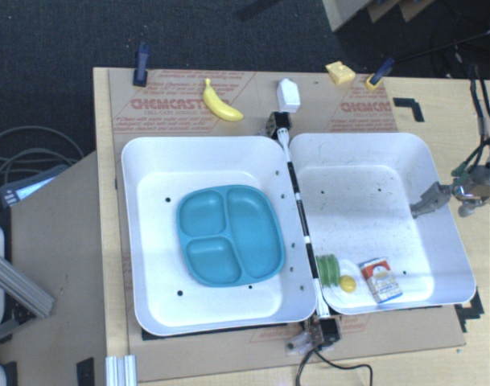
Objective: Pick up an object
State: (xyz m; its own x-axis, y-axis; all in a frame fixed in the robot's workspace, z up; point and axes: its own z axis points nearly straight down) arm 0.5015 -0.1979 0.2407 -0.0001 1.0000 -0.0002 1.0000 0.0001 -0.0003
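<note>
A: In the left bin (148, 215) we see one thing, a teal divided plate (227, 235) with three compartments, lying flat near the middle of the floor, turned a little askew.

B: And in the right bin (422, 167) we count three small things, all gathered at the near edge. A green object (328, 268), maybe a toy vegetable, lies just beside the wall shared with the left bin. A small yellow piece (347, 283) sits touching or almost touching it. A little red and white packet (380, 280) lies just to the right of those, tilted.

A: The gripper (431, 199)?

B: We find it at the right bin's right rim, grey, reaching in from the side. We see nothing between its fingers, and we cannot tell whether they are spread or pressed together. It sits well apart from the three small objects.

A: Outside the bins, on the cardboard bench top (108, 215), we note a toy banana (219, 103) behind the left bin, a white block (289, 95) near the seam, and a yellow cheese-like wedge (339, 73) behind the right bin.
</note>
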